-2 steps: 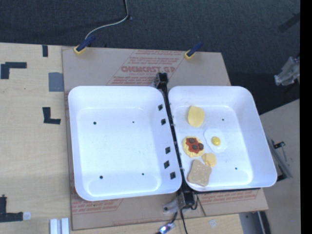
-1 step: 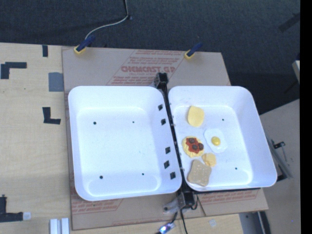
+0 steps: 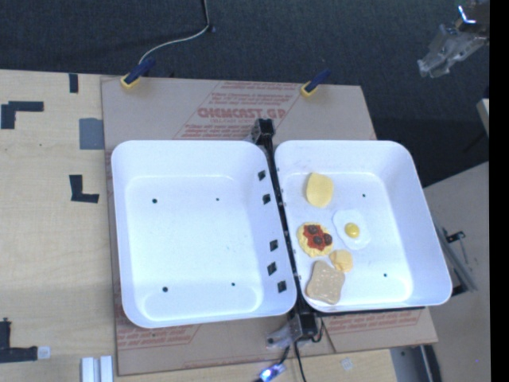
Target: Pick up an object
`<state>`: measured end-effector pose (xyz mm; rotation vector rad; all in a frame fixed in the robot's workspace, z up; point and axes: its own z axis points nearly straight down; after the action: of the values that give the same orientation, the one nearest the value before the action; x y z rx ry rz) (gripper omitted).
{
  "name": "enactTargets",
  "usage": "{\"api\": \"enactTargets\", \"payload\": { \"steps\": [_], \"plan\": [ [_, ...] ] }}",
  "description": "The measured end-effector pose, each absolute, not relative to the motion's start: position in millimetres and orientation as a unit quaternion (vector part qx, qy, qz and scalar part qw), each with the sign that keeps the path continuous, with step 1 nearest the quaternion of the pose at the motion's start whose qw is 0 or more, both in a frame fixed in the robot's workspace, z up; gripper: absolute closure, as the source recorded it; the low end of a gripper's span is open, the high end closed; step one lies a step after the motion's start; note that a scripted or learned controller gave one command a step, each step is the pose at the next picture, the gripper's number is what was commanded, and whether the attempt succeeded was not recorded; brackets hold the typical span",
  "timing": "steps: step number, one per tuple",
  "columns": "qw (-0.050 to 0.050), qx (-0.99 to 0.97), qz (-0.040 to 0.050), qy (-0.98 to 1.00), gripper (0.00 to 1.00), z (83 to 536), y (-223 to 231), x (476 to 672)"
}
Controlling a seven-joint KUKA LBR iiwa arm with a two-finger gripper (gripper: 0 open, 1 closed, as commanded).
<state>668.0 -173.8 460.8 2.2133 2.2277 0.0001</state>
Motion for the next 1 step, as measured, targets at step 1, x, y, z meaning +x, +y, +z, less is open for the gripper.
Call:
{"api": "enactTargets", "payload": {
  "steps": [1],
  "plan": [
    [0.004,0.707,0.0013,0.708,1.00,539.9,-184.1,668.5]
  ]
}}
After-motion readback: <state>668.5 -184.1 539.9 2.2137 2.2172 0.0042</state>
